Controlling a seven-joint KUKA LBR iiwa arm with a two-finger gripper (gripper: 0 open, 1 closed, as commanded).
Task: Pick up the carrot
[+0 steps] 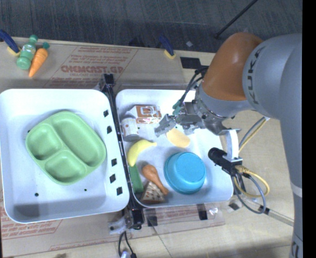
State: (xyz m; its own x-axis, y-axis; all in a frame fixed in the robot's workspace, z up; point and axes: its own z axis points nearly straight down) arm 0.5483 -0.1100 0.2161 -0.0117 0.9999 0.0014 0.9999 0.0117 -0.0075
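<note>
Camera view: grey KUKA arm w/ orange band (230, 69) is over the right white bin (214, 195), two-finger gripper (166, 125) low near the bin's upper middle.

Claw state: can't tell — fingers too blurred and small to read, nothing visibly pinched. Gripper sits just beside a pale yellow rounded piece (178, 138) and right of a small white-and-orange carton (146, 114). Task item, the small orange carrot w/ green top (38, 61), lies outside both bins on the brown cardboard (88, 63) at upper left, touching a green toy bottle (26, 55) — well apart from the gripper. Right bin also holds a yellow banana (138, 150), a round blue bowl (185, 172) and an orange-brown drumstick-shaped toy (152, 176). Left white bin (12, 144) holds a light green divided plastic tray (66, 147).
</note>
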